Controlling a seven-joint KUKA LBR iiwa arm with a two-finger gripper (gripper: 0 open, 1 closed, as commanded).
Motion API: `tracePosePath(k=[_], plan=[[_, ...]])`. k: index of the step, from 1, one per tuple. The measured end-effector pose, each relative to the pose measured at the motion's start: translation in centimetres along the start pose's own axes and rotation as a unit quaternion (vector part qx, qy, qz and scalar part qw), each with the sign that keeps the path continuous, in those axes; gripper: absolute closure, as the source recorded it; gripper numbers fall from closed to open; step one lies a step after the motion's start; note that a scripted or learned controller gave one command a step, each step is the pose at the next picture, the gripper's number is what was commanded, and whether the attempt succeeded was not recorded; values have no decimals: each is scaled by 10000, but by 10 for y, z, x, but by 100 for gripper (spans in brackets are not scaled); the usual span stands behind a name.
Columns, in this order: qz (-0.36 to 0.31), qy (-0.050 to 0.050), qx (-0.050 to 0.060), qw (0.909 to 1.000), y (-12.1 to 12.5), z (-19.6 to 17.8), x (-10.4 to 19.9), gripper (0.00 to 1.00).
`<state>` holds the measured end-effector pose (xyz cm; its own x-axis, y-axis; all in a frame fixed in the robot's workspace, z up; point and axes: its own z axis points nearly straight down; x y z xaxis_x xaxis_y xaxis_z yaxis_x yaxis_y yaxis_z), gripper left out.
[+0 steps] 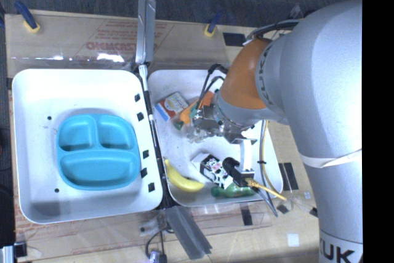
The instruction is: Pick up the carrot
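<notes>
Carrot half hidden under the wrist

Carrot (186, 111) lies in the right bin (184, 78), toward 10 o'clock of it, touching a small carton (170, 103). The gripper (198, 121) hangs directly over its green end; whether it is open or closed, I cannot tell. The carrot looks like a light, stiff plastic toy, probably smooth and slippery. I judge the thick orange middle is the best place to grasp, across its width. A banana (183, 179) lies at 6 o'clock.

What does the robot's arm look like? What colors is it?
The arm is fat, round and smooth, mostly shiny silvery grey. Near its wrist sits a bright orange band. Thin black cables loop beside the orange part, and big dark letters, "UK", show low on the arm. The gripper end looks like metal and small parts.
</notes>
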<state>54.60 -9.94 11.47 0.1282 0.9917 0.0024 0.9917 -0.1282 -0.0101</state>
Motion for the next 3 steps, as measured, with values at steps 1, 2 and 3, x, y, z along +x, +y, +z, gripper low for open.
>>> tracePosePath(k=[1, 2, 3], plan=[[1612, -3, -35, 9869, 60, -77, 81, 100], [738, -9, -4, 9973, 52, -76, 95, 100], [738, -8, -3, 9973, 52, -76, 95, 0]])
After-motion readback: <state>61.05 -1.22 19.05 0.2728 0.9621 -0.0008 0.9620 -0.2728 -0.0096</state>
